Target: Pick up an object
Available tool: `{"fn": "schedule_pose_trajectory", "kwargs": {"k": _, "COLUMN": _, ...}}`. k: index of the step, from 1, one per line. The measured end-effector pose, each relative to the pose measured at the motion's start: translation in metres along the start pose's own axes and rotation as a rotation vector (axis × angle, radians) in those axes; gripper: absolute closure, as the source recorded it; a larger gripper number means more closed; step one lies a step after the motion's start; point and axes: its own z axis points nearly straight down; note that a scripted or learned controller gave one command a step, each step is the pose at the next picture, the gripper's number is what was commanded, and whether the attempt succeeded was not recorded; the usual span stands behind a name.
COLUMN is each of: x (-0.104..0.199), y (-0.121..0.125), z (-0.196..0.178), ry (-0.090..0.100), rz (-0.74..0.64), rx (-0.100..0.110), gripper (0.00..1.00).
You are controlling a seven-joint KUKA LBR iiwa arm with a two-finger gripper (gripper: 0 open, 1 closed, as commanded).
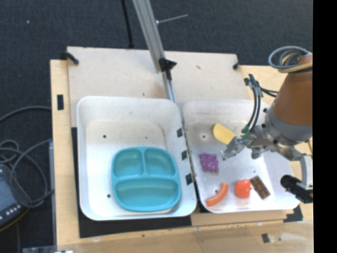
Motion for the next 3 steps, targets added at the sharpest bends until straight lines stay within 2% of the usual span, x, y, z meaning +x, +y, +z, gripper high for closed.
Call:
{"fn": "schedule_pose_trajectory", "kwargs": {"k": 1, "x": 0.0, "y": 0.0, "z": 0.0, "ry": 0.0, "rz": 0.002, "rx": 0.0, "gripper": 0.0}}
{"fn": "schedule_pose_trajectory", "kwargs": {"k": 2, "x": -0.004, "y": 0.005, "z": 0.044, "ry": -0.001, "rz": 0.003, "rx": 0.006, "gripper": 0.0}}
{"fn": "schedule_pose_trajectory", "kwargs": {"k": 3, "x": -0.01, "y": 0.001, "z": 0.105, "ry": 0.0, "rz": 0.003, "rx": 0.008, "gripper": 0.0}}
